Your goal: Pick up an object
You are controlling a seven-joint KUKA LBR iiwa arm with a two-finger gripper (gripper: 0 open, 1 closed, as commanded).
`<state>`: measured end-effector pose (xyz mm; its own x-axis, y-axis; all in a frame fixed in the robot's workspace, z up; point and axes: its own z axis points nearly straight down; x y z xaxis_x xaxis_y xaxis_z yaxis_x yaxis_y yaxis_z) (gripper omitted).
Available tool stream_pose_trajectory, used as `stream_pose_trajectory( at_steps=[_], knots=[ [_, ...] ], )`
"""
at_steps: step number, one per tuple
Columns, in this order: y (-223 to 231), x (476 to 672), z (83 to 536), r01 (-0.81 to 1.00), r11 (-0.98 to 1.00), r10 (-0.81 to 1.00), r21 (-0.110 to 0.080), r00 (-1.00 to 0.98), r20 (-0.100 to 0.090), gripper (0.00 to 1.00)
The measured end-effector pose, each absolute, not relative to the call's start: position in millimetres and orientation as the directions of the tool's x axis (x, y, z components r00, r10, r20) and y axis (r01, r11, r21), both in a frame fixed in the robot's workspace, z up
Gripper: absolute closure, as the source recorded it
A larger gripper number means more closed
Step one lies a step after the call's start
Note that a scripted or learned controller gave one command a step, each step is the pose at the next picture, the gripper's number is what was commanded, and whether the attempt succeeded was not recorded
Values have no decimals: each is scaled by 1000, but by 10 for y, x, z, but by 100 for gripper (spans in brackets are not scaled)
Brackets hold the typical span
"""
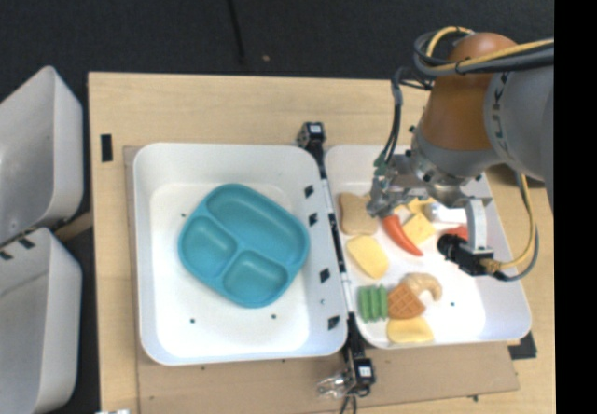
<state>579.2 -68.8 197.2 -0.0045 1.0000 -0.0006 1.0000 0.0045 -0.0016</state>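
While a blue divided plate sits alone in the left bin, the picking job is plainly unfinished in the right bin, where every toy food item appears to lie on the bin floor. From the divider rightward: a tan bread-like piece, a pale yellow piece, a green piece, a waffle-patterned piece with a croissant-like piece touching it, a yellow piece at the near edge, and a red pepper beside a yellow wedge. The gripper is low over the bin, just above the bread-like piece and the pepper; whether it is spread or closed cannot be made out, and nothing is visibly held. By the look of it, both the grasp and the lift remain to be done.
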Motion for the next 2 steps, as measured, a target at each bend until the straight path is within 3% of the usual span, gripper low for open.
stream_pose_trajectory(
  at_steps=[1,2],
  knots=[
    [-693,5661,2133,1000,-3,1000,-4,3,-2,100],
    [-1241,5153,3289,1000,-5,1000,11,5,-5,100]
  ],
)
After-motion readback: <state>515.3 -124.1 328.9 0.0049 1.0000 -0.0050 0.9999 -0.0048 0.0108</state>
